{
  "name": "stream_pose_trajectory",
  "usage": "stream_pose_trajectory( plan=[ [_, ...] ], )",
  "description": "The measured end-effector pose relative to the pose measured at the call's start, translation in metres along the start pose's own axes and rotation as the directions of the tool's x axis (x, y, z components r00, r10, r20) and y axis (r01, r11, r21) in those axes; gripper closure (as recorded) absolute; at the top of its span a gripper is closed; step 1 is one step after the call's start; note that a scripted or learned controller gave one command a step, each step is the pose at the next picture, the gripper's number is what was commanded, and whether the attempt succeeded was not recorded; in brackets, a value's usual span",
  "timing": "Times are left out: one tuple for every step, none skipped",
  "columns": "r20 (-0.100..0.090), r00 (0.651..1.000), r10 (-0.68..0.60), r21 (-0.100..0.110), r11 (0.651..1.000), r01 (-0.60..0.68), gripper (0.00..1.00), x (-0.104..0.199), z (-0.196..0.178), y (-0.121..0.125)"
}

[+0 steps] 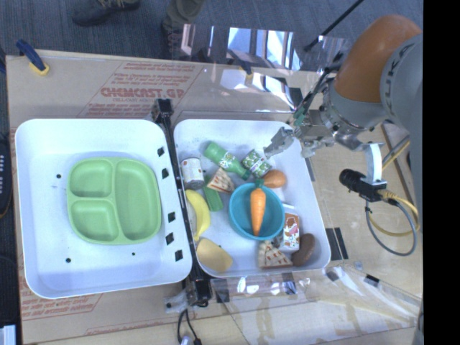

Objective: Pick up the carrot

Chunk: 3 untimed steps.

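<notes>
1. The carrot (257,210) is lying in the blue bowl (255,212) in the right bin (188,131), probably easy to reach from above.
2. The gripper (282,141) is hovering at that bin's far right corner, apart from the carrot and carrying nothing; whether it is spread or closed cannot be told.
3. The green divided plate (115,200) is sitting alone in the left bin (36,135).
4. Both bins are resting on printed cardboard (136,85), and someone's shoes (108,2) are showing on grey carpet (43,13) at the far edge.

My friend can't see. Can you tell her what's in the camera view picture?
An orange carrot lies in a blue bowl in the right white bin, among toy food. The robot's end effector hangs over that bin's upper right. The left bin holds a green divided plate.
</notes>
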<state>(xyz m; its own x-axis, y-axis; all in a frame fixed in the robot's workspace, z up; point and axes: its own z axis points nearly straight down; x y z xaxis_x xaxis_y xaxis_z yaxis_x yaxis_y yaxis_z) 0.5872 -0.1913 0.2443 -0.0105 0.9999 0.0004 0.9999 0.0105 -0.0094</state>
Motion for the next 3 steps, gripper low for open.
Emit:
stream_pose_trajectory(
  plan=[
    [0.001,0.998,-0.061,-0.004,0.998,0.061,0.00,-0.019,0.154,-0.018],
    [-0.001,0.998,-0.069,0.005,0.998,0.069,1.00,-0.018,0.146,-0.019],
    [0.004,0.993,0.117,-0.008,0.993,-0.117,1.00,-0.021,0.019,-0.041]
  ],
)
